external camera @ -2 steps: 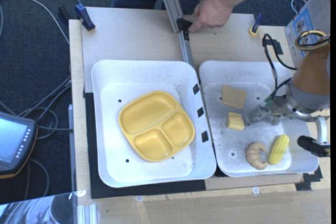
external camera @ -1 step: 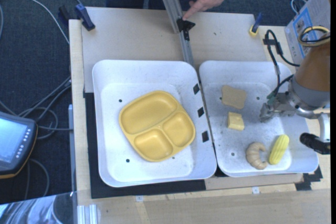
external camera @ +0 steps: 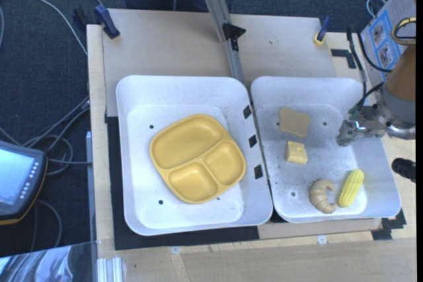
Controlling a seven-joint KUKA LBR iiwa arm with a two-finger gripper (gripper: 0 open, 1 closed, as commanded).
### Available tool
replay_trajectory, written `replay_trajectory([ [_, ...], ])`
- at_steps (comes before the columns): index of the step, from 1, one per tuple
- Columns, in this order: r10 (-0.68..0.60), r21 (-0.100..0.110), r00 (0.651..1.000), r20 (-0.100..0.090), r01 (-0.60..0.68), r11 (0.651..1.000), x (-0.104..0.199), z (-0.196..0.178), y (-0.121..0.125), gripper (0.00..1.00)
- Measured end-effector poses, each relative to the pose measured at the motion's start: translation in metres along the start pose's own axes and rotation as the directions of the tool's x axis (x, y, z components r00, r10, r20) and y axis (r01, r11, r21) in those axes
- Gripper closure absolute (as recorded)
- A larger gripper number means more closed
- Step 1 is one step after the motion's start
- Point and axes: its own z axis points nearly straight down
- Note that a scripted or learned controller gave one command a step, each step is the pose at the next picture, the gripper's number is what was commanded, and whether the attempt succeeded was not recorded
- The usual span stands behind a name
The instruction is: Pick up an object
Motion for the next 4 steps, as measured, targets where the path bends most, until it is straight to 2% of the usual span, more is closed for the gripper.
replay_trajectory([
  [1,-0.001,-0.002,1.0,0.001,0.001,1.0,0.0,-0.054,0.002,1.0],
  [2,-0.006,0.005,1.0,-0.005,0.006,1.0,0.051,-0.05,0.01,1.0],
  [3,-0.008,0.003,1.0,-0.005,0.008,1.0,0.109,-0.066,0.011,1.0],
  [4,-0.007,0.008,1.0,-0.006,0.007,1.0,0.163,-0.06,0.008,1.0],
])
